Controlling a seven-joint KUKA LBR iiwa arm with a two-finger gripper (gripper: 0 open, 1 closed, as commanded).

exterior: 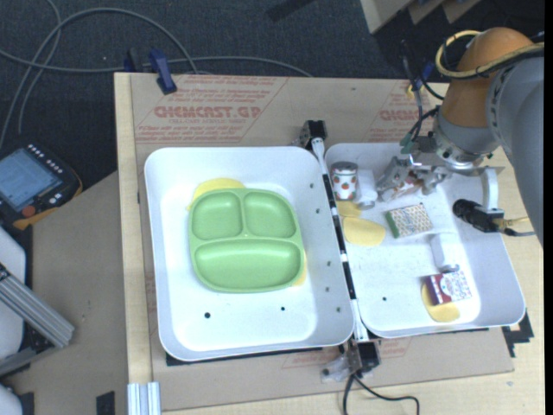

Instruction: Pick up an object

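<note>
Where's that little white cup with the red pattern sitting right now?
The cup stands in the right bin, at its upper-left corner beside the divider between the bins, just left of the gripper and above a yellow piece.

A green divided tray [246,240] lay in the left bin [164,232]; the gripper [404,176] hung over the right bin [492,266], near a small cup [344,180].

A single fixed camera looks down at a slant from above onto the pale wooden bench [259,102]. It stands far enough back to take in both shallow white plastic bins [164,232] whole, plus dark floor beyond the bench's far edge. The grey arm with the orange band [484,76] enters from the bench's right side.
</note>
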